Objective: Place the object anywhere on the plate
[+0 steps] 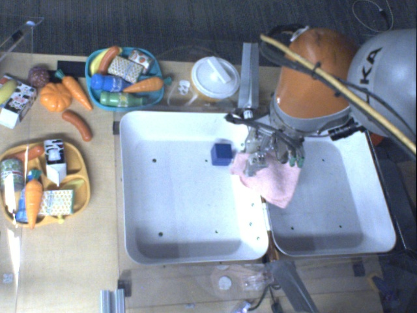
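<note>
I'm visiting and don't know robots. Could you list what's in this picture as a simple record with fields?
arm: grey with orange band, reaching in from the right
gripper: above the pink cloth, over the seam between the bins
pink cloth: draped across the shared rims of both bins
blue block: in the left bin, near its upper right
right bin: holds part of the cloth
bench left side: toy food in dishes

Even overhead light, moderately bright. White bins (189, 240) near blown out, little surface detail. Soft dark shadow along left bin's lower inside wall. Glare patch on orange band (313, 64). Overall soft focus, low res; dark floor at top noisy. Small tabletop (71, 253) items blurry.
</note>
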You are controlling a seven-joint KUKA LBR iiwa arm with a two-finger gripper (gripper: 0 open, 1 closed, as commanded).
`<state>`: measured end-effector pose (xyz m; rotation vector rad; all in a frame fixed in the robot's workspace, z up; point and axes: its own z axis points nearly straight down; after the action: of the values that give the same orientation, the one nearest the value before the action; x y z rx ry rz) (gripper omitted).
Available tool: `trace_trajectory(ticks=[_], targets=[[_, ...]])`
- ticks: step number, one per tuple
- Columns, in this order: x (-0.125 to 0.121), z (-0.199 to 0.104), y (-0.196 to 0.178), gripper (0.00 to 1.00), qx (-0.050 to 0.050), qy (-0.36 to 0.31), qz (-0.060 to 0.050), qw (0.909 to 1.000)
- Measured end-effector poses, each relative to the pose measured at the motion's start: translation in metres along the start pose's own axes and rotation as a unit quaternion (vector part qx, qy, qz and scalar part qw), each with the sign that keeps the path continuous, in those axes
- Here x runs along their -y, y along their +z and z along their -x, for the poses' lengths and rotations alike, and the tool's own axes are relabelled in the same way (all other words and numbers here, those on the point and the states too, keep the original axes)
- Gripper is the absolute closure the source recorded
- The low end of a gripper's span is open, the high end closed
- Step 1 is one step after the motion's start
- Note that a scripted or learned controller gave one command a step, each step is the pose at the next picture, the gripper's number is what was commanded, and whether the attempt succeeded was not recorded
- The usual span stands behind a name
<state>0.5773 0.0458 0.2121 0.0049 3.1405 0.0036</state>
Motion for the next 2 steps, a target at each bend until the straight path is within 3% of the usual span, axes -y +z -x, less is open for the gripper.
trace_trajectory(ticks=[2], targets=[[-0.098, -0.051, -0.006, 1.0, 0.0, -0.002, 0.0, 1.0]])
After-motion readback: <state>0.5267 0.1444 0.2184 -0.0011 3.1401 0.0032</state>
